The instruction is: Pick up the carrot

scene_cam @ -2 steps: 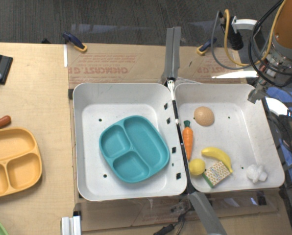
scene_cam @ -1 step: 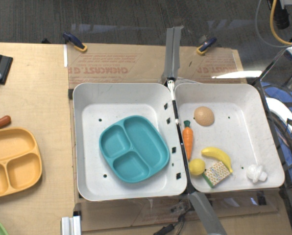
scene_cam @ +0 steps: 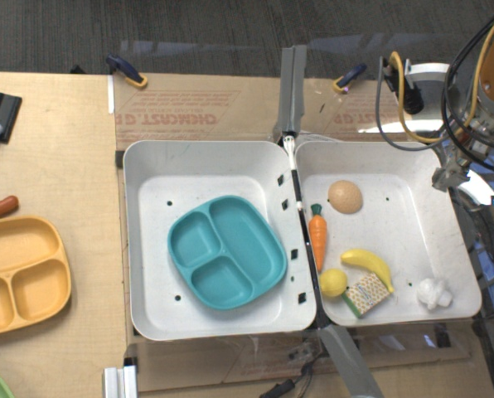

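The carrot [scene_cam: 317, 236], orange with a green top, lies lengthwise in the right bin [scene_cam: 413, 181], against its left wall by the divider between the bins. My gripper [scene_cam: 448, 175] hangs at the right bin's far right edge, well away from the carrot and above the bin's rim. Cables and the arm partly cover it. Nothing shows held in it.
In the right bin a brown egg [scene_cam: 344, 196] sits just above-right of the carrot. A banana [scene_cam: 368, 265], a lemon [scene_cam: 332, 283], a small patterned box [scene_cam: 368, 294] and a white crumpled item [scene_cam: 433, 293] lie near the front. A teal divided plate [scene_cam: 225, 251] sits in the left bin.
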Controlling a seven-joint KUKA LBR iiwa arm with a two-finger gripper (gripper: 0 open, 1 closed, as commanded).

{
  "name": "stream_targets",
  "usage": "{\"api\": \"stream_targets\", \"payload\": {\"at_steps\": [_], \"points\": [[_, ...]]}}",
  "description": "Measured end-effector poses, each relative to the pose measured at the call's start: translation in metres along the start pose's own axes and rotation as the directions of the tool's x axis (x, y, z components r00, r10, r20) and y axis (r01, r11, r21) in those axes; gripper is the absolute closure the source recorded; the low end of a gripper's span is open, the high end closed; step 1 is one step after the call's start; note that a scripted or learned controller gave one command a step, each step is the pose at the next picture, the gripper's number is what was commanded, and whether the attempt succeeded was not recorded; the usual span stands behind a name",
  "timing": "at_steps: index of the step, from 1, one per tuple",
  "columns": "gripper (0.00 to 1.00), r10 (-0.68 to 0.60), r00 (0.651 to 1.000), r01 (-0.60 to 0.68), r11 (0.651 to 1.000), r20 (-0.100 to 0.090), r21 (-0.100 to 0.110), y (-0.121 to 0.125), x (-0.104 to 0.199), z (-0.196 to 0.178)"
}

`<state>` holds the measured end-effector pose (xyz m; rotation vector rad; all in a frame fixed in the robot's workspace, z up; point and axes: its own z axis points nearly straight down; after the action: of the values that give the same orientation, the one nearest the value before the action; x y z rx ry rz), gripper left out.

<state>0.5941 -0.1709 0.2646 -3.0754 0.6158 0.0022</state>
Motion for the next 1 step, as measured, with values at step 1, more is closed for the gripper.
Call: {"api": "stream_targets", "payload": {"at_steps": [1], "points": [[1.00, 0.039, 0.999, -0.039, 0.999, -0.002, 0.003, 0.0401, -0.0697, -0.1127]]}}
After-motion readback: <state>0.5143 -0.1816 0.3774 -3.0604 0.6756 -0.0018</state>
